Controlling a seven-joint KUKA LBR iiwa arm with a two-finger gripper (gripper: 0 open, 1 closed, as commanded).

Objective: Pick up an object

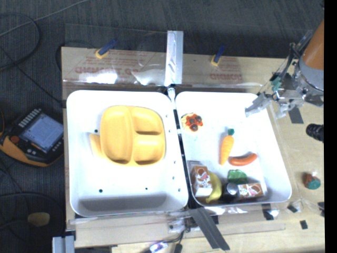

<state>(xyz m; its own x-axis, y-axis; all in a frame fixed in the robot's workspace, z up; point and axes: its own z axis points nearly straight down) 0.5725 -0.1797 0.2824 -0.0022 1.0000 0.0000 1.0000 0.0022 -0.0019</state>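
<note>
My gripper hangs over the far right corner of the right bin, with nothing seen in it. Below it to the left an orange carrot lies upright on the bin floor. A red sausage lies beside the carrot's lower end. A small round pizza toy sits near the bin's left wall. Along the front wall are a brown box, a banana, a dark bottle, a green piece and a brown packet, all packed close.
A yellow divided tray lies in the left bin. Blue and yellow clips hold plastic sheeting behind the bins. A small red and green toy rests on the bench right of the bins.
</note>
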